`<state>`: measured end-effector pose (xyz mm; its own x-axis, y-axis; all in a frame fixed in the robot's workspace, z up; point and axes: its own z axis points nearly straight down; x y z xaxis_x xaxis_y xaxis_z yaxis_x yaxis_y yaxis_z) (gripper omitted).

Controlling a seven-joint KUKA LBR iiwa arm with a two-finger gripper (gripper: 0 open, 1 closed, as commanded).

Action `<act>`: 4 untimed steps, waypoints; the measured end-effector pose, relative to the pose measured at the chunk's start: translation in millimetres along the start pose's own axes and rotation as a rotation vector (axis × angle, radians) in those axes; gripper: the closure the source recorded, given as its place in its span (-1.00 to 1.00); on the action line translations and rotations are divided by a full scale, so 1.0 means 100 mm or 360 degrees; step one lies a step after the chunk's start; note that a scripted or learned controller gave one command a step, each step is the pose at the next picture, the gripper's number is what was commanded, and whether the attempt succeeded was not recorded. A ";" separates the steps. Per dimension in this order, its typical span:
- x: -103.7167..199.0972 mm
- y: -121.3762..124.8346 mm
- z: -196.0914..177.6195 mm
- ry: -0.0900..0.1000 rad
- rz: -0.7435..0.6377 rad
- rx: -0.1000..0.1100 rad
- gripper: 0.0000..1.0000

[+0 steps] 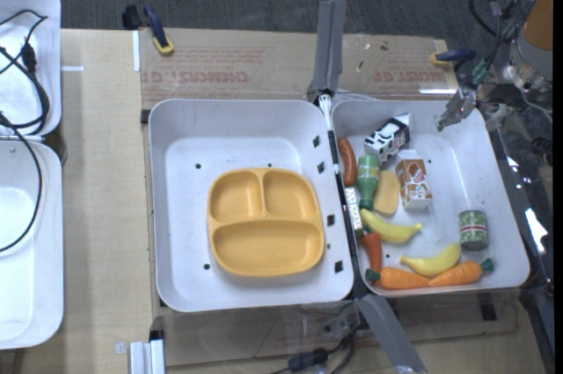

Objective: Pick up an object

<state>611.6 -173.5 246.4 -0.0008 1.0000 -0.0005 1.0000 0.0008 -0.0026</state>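
Camera view has the gripper at the upper right of the frame, above the far corner of the right bin. I cannot tell how its jaws stand. Nothing is lifted yet: the bananas, carrots, can and carton all lie in that bin. The yellow plate sits in the left bin. The whole pick remains.

Yellow divided plate in left bin, cardboard sheet behind
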 end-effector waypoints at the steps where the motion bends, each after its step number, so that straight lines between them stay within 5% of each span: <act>1: 0.27 -0.15 1.46 0.0001 -0.0006 -0.0001 -1.00; 2: 0.48 -0.19 1.52 -0.0008 -0.0032 -0.0011 -1.00; 3: 0.48 -0.20 1.44 -0.0006 -0.0027 -0.0006 1.00; 4: 1.09 0.14 0.31 -0.0001 -0.0034 -0.0004 1.00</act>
